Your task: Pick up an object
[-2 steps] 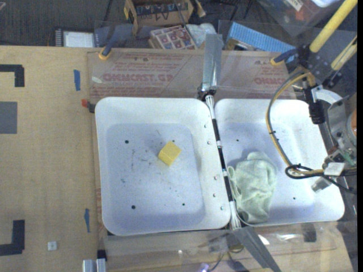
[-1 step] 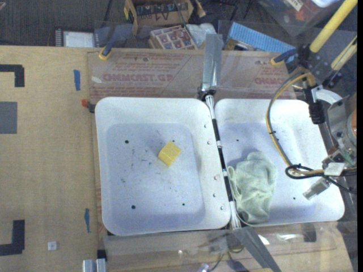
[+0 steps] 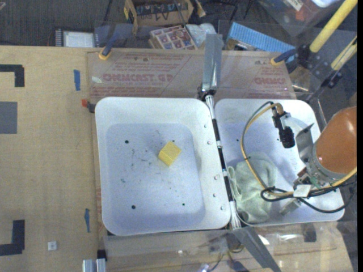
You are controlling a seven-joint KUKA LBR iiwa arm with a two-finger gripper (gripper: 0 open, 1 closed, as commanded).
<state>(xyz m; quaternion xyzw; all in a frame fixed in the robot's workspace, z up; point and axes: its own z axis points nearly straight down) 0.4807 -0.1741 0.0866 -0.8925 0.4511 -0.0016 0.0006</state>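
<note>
Cloth (image 3: 252, 187) lies crumpled at near-left corner of right bin (image 3: 238, 115); yellow block (image 3: 169, 153) sits mid left bin (image 3: 113, 118). Arm (image 3: 336, 146) hangs over right bin; pincer state: cannot tell. Step, by my reading: approach. Next: descend onto cloth, pinch.

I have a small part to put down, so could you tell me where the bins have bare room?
The left bin is mostly bare: open floor lies all around the yellow block near its middle. The right bin is crowded: a pale cloth fills its near-left corner, with the arm and yellow cable over the rest. Its far-left corner is bare.
</note>
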